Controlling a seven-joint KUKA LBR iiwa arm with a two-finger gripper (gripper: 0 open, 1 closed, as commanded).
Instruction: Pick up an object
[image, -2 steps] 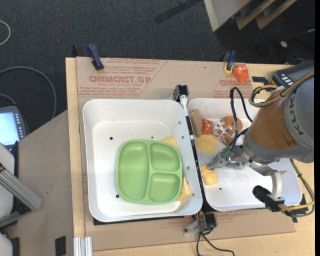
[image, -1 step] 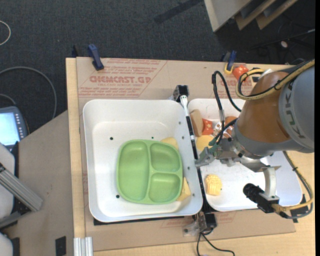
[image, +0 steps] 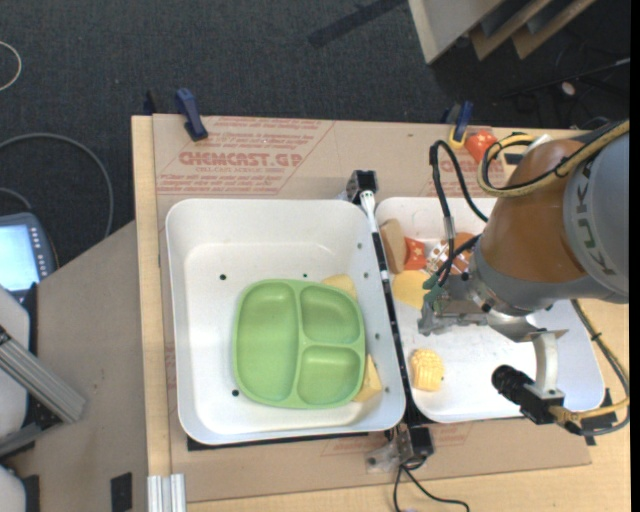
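Two white bins side by side on a brown counter (image: 250, 160) with red letters printed on top. In the left bin (image: 190, 300), near the lower middle of the frame, a green plate (image: 300, 342) with three parts, lying flat. Under the plate, something flat and yellow (image: 341, 285), peeking out at the plate's upper right and lower right corners.

Over the right bin (image: 460, 395), a big grey arm (image: 530, 220) with an orange band, reaching in from the right side of the frame and covering much of the bin. Claw (image: 433, 303) low over the left half of this bin, pointing down. Cannot tell whether spread or pressed together, hidden by the arm's own body.

Just left of the claw, a round yellow thing (image: 408, 289), close to the wall between the bins. Too close to say if touching or not. Below the claw and apart from it, a small yellow corn cob (image: 427, 369) on the white floor, at the bin's lower left. Above the round yellow thing, an orange-brown block (image: 392, 245) against the bin's left wall. Right beside the block, a little red and orange heap (image: 437, 252), partly hidden by the arm and too mixed up to name.

Along the counter's top edge, two blue clips (image: 190, 113), one toward the upper left and one toward the upper right
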